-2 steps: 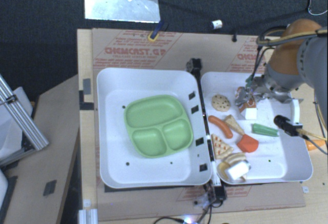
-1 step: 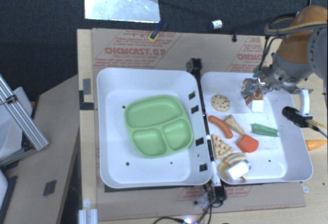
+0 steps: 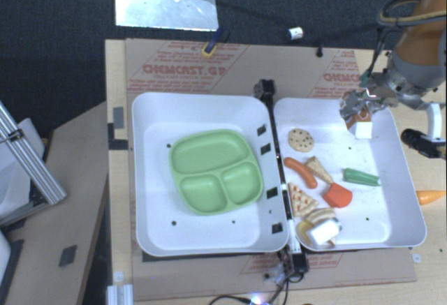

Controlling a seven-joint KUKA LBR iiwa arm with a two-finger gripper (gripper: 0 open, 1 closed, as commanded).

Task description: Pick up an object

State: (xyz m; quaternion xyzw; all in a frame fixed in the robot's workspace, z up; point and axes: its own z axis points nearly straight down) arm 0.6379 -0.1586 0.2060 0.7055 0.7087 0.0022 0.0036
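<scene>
- A small brown-and-white block (image 3: 360,122), probably light and stiff, is being seen at the upper right of the right bin (image 3: 391,164).
- It is being clamped by the gripper (image 3: 357,112).
- The flat sides are being judged the best hold.

Robotics lab bench, two shallow white plastic bins (image 3: 150,157) on printed brown cardboard sheeting (image 3: 181,68), grey and orange robot arm (image 3: 419,45) reaching in, silver aluminium framing rail (image 3: 24,157), black cables (image 3: 279,21), plastic toy food (image 3: 318,181)

White block (image 3: 363,130) with brown top, far corner of right bin (image 3: 401,157), at end effector (image 3: 357,114) tips.
</scene>
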